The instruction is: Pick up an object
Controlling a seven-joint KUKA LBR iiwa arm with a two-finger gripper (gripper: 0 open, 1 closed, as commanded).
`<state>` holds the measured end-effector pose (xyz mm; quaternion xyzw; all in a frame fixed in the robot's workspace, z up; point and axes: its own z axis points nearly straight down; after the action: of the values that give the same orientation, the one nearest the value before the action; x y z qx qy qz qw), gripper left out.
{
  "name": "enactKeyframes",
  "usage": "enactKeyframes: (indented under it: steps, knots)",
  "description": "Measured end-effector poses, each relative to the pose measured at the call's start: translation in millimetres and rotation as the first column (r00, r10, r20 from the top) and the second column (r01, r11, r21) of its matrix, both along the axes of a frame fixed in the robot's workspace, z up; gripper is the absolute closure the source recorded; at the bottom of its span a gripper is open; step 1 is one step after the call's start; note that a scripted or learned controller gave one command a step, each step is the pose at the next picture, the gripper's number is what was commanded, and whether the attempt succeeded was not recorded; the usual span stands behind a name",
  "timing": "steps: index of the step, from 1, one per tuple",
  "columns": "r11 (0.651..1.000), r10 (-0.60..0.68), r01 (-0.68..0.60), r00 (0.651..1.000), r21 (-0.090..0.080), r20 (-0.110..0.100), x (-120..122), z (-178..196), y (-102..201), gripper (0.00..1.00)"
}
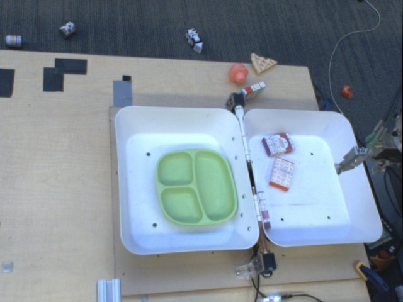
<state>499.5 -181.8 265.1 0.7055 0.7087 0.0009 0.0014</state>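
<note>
Claw [345, 165] at right bin [327, 222] rim, state cannot tell; orange packet [281, 173] and maroon packet [277, 145] (both flat) left of it.

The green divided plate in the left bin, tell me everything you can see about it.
The green divided plate is pale lime, looks like matte plastic, and is a rounded rectangle with three compartments: two smaller ones on the left and one long one on the right, split by raised ridges. All three look bare. It lies flat, right side up, slightly rotated, on the floor of the left bin, near its middle. Nothing else touches it.
</note>
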Motion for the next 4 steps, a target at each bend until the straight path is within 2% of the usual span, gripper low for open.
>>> enactKeyframes:
  steps: [1, 2, 3, 4]
  knots:
    - [1.000, -0.003, 0.003, 1.000, 0.001, -0.003, -13.0, -145.7, -8.2, 0.00]
    - [1.000, -0.002, 0.002, 1.000, -0.001, 0.004, -10.7, -178.3, 49.4, 0.00]
    - [1.000, 0.000, 0.000, 1.000, -0.002, 0.011, -8.4, -166.8, 49.6, 1.00]
    - [1.000, 0.000, 0.000, 1.000, -0.002, 0.010, -8.6, -166.9, 49.6, 0.00]
